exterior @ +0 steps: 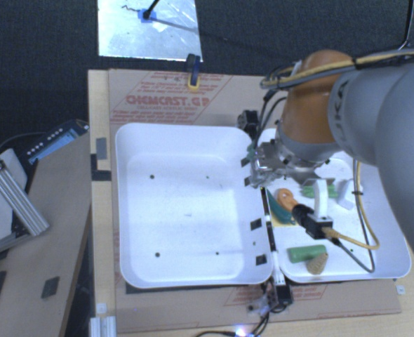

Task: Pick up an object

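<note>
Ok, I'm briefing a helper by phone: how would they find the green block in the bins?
Start at the right bin, the one under the grey arm. Go to its near edge, where the green block lies flat. A tan, cork-like lump touches it, but the block alone is green and straight-edged.

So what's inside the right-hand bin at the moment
The right bin holds a green block beside a tan lump, an orange piece and a teal one. The arm covers the bin's far part.
</note>
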{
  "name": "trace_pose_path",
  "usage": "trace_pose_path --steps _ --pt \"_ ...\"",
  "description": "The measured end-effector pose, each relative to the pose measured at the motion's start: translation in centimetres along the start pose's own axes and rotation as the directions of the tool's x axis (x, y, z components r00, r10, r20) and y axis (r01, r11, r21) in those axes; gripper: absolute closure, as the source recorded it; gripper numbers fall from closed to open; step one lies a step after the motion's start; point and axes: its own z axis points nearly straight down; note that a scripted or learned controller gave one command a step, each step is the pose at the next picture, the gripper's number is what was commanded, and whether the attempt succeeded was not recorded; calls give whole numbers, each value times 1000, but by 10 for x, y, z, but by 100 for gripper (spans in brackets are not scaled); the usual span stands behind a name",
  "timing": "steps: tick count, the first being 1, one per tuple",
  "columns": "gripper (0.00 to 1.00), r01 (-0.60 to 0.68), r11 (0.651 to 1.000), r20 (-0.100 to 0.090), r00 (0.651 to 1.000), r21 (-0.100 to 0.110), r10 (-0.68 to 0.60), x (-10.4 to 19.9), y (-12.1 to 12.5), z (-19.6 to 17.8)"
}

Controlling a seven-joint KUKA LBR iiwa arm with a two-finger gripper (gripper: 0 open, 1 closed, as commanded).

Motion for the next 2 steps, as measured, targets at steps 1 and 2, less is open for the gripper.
trace_pose_path --steps 1,2 --pt "100 5 1000 -5 1000 -19 -5 61 -11 -145" --pt "100 1 1000 -1 1000 -14 -1 103 95 -174"
